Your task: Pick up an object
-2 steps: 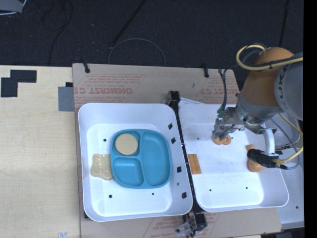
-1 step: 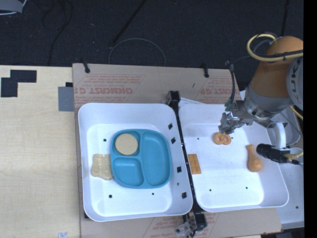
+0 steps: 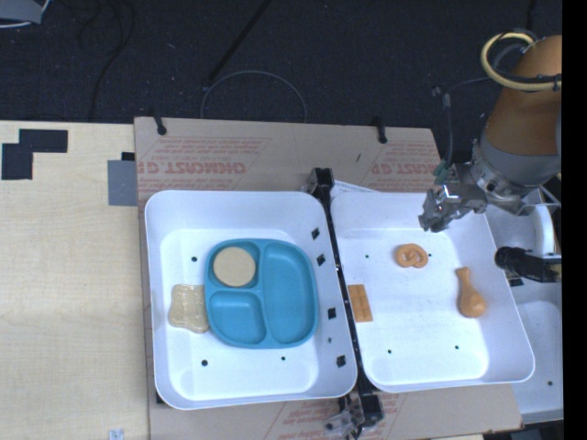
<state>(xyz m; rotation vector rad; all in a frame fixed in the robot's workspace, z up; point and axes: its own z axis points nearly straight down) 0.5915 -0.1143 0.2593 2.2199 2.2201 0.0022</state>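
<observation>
Blue tray, pretzel, fingers above

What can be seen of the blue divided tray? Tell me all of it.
The blue divided tray lies flat in the left bin. It looks like smooth plastic, rounded, with three compartments. A round tan cracker-like disc sits in its upper left compartment. A pale toast-like slice touches its left edge.

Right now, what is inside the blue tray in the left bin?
In the blue tray, a round tan cookie-like piece lies in the upper-left compartment. The other two compartments show bare blue. What lies under the tray is covered; a pale cracker-like piece lies outside, touching its left edge.
</observation>
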